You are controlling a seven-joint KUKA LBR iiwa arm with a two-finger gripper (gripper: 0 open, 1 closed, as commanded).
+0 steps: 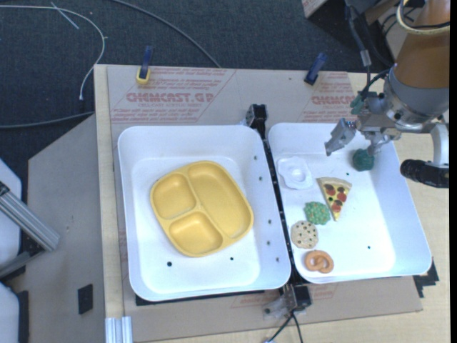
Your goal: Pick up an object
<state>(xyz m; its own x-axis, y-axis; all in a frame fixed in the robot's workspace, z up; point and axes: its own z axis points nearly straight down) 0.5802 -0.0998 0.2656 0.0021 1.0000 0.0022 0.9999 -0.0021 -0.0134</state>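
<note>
Your end effector (pixel 357 140) hovers over the right bin's (pixel 407 220) far end, beside a green object (pixel 363 159); whether it is spread or closed is unclear. Centre above the object, then descend squarely, clear of the bin wall.

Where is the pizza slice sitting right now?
The pizza slice lies in the right bin, near its middle, just right of the green broccoli piece and the white cup, below the gripper.
</note>
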